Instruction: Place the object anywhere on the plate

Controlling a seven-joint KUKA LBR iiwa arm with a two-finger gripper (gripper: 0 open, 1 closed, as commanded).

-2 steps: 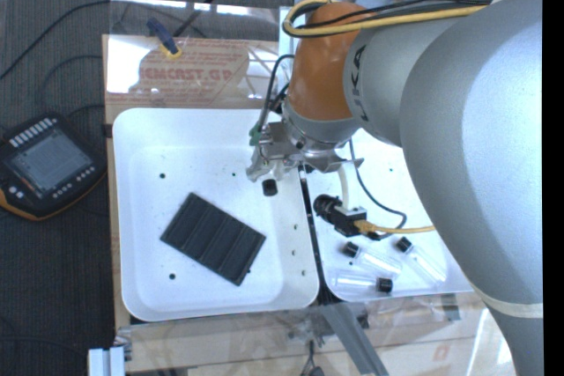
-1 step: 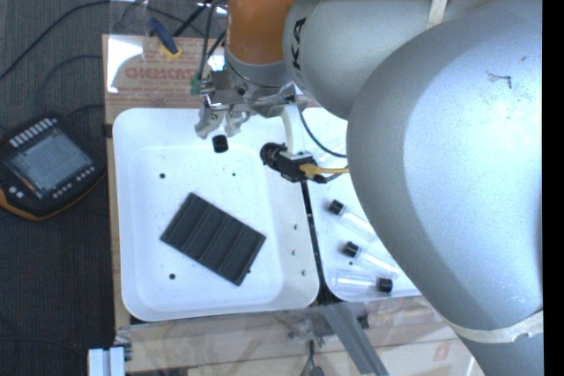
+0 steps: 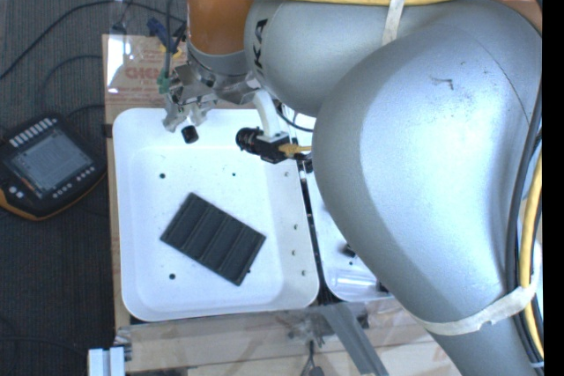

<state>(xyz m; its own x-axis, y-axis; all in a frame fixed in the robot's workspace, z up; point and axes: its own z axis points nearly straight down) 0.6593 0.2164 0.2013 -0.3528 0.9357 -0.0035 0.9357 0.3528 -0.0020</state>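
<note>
A dark ribbed rectangular plate [image 3: 212,239] lies at a slant on the floor of the left white bin [image 3: 141,189], towards its front. My gripper [image 3: 181,126] hangs over the bin's back left corner, well behind the plate and apart from it. A small black piece [image 3: 189,135] shows at the gripper's lower tip; I cannot tell whether it belongs to the gripper or is a separate thing. The big grey arm [image 3: 423,145] covers most of the right bin [image 3: 328,270].
A black and yellow fitting [image 3: 263,143] juts from the arm over the left bin's back right. A pale, clear-looking item [image 3: 354,282] lies in the right bin's visible strip. A teach pendant [image 3: 44,165] rests on the floor at left. A printed card [image 3: 137,66] lies behind the bin.
</note>
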